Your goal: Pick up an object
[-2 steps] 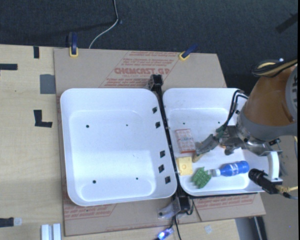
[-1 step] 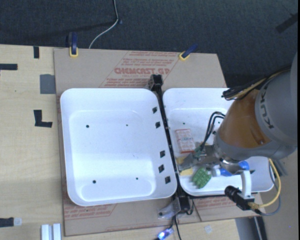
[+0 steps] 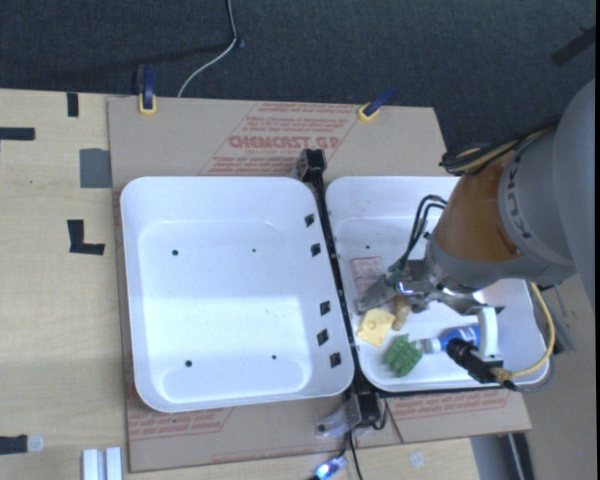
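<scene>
- Two small things lie by the near left corner of the right bin [image 3: 380, 190]: a yellow piece [image 3: 376, 328] and, just beside it toward the near wall, a green piece [image 3: 401, 355].
- The gripper [image 3: 396, 306] sits low in that bin, right at the yellow piece's far edge; I cannot tell whether it is wide, narrow or holding anything.
- The arm [image 3: 480, 223] leans over the bin's right half.
- The left bin [image 3: 220, 268] adjoins it, and both rest on a cardboard sheet [image 3: 270, 138].
</scene>
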### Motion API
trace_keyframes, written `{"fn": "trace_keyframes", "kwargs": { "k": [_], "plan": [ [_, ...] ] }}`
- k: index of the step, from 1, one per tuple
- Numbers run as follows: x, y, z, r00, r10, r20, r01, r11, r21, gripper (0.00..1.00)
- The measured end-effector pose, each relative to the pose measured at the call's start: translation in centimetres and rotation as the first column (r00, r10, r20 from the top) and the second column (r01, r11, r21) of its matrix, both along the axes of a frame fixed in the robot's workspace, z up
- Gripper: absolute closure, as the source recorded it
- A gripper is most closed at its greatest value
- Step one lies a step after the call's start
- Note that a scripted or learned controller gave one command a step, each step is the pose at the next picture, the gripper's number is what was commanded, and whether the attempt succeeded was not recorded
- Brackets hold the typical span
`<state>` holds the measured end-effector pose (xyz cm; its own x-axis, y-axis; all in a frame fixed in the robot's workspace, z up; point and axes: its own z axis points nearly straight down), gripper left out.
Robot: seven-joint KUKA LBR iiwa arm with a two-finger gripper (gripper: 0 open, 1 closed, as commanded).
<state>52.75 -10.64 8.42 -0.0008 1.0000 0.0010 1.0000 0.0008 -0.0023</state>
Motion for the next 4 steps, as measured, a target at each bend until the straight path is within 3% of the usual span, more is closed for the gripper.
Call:
{"fn": "trace_keyframes", "kwargs": {
  "k": [1, 2, 3, 4],
  "plan": [
    [-1.2, 5.4, 10.5, 1.0, 0.006, 0.006, -0.006, 1.0, 0.0, 0.0],
    [1.2, 0.1, 3.0, 1.0, -0.004, -0.002, 0.004, 1.0, -0.004, 0.0],
    [1.3, 0.4, 4.4, 1.0, 0.0, 0.001, 0.0, 1.0, -0.002, 1.0],
    [7.2, 6.9, 20.2, 1.0, 0.01, 0.022, -0.01, 1.0, 0.0, 1.0]
  ]
}}
